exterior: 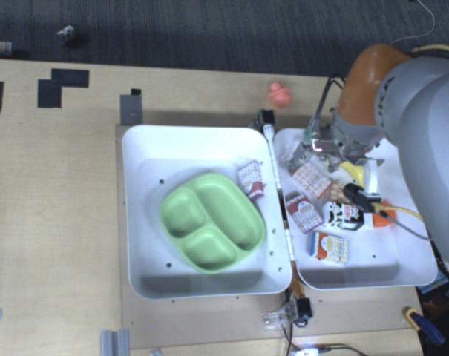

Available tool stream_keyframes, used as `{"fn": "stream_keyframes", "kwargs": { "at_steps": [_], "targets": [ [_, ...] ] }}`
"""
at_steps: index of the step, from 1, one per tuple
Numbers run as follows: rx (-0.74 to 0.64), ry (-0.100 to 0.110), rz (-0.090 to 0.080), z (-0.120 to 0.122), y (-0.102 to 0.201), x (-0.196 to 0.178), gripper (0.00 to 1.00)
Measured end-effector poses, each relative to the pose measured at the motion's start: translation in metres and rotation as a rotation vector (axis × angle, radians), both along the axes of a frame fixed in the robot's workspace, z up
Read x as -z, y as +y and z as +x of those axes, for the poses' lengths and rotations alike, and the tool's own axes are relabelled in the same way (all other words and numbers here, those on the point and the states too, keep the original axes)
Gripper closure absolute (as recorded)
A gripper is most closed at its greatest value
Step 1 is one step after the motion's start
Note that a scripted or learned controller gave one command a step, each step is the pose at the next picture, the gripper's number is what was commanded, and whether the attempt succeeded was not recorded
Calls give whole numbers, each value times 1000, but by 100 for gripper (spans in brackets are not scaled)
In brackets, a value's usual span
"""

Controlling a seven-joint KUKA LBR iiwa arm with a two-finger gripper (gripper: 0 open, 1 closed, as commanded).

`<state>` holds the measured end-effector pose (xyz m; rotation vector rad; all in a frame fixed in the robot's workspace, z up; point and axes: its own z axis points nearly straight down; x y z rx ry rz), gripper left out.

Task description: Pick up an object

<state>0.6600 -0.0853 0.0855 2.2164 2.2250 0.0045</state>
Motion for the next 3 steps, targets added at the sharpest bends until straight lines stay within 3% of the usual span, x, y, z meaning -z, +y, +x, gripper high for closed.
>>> {"fn": "stream_keyframes", "kwargs": {
  "at_steps": [1,2,3],
  "targets": [
    [-2,-6,-1,2,0,-12,100],
    [-2,-6,-1,2,0,-12,0],
    [2,-3,-2,-64,-1,-1,0]
  ]
}}
